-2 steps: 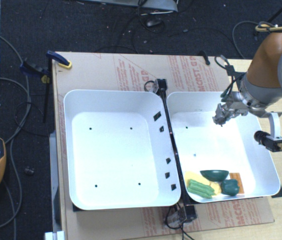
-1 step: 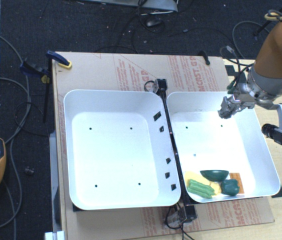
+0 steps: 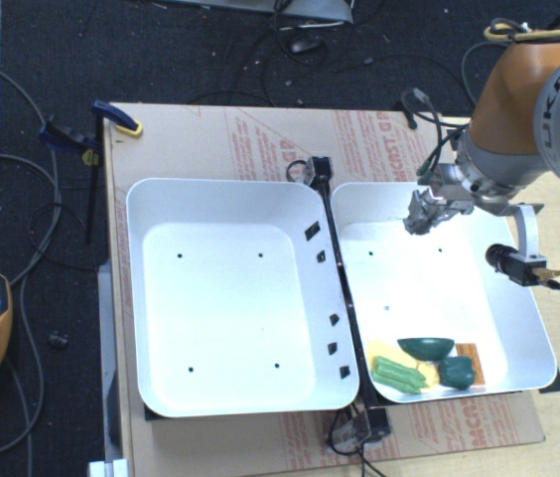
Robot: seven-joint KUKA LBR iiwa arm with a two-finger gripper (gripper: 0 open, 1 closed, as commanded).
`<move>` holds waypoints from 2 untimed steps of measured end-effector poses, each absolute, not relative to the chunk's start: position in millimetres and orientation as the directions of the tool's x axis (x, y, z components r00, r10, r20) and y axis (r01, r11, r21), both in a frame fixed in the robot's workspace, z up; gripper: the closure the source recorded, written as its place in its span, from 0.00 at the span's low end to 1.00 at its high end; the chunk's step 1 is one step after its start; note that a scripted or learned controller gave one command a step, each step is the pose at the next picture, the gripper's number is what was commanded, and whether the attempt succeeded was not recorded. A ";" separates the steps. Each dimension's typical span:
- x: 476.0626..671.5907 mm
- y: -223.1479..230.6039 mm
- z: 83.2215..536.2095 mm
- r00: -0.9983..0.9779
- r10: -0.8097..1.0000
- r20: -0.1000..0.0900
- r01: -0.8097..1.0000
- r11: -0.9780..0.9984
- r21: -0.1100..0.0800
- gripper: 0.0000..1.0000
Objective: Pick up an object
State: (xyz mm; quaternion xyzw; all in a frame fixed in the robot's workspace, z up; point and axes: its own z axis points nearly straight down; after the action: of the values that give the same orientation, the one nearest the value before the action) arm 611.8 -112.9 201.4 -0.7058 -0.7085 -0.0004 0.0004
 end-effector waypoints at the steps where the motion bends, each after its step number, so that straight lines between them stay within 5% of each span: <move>1: 610.0 -61.0 198.4 -0.004 1.000 0.001 1.000 0.004 -0.001 1.00; 2: 620.3 -13.3 195.3 -0.004 1.000 0.001 1.000 0.004 0.000 1.00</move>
State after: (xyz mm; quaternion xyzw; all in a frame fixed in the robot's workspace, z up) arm 620.3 -13.3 195.3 -0.7056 -0.7086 -0.0003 0.0005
